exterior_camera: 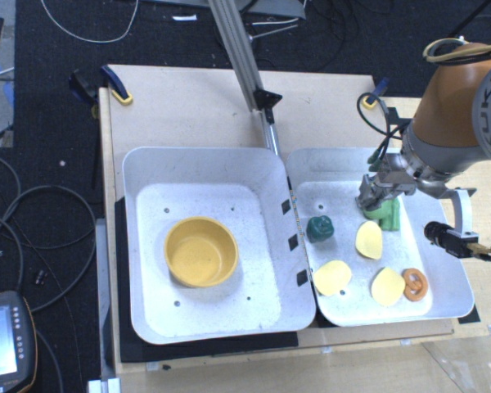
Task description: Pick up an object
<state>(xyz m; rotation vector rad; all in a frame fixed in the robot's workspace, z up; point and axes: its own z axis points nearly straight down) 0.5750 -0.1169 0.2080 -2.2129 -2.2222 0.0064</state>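
Pincer sits low over green block in right bin.

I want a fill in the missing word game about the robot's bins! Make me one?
1. The yellow bowl sits in the ____ bin.
2. The gripper hovers over a ____ block.
3. The orange ring lies in the ____ bin.
4. The dark teal lump lies ____ of the block.

Missing words: left; green; right; left

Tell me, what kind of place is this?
Probably a robotics lab: a grey-and-orange robot arm reaches over two shallow white plastic bins, with loose black cables trailing across the dark floor.
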